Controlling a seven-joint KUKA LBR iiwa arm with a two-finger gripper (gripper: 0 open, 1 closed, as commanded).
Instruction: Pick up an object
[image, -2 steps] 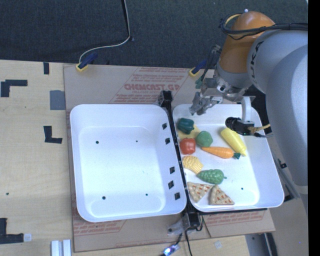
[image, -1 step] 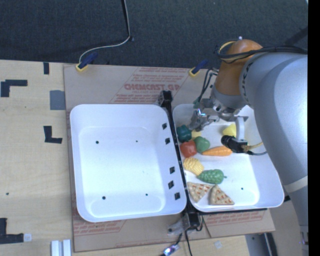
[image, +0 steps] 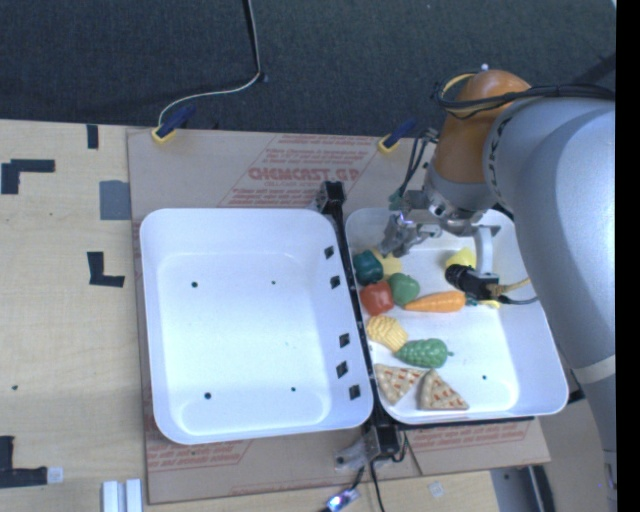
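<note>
The right bin (image: 520, 385) holds several toy foods: a dark teal piece (image: 367, 267), a red piece (image: 377, 297), a green round piece (image: 404, 288), an orange carrot (image: 435, 302), a yellow corn cob (image: 386, 331), a bumpy green vegetable (image: 423, 352) and two pizza slices (image: 399, 382) (image: 439, 393). My gripper (image: 398, 240) hangs low at the bin's far left part, just beyond the teal piece and a small yellow bit (image: 389, 263). Nothing shows between its fingers.
The left bin (image: 240, 320) sits beside the right one, with a black divider strip (image: 342, 290) between them. The grey arm (image: 560, 200) covers the right bin's far right side. Both bins rest on a cardboard sheet (image: 270, 175). A cable (image: 215, 95) runs across the back.
</note>
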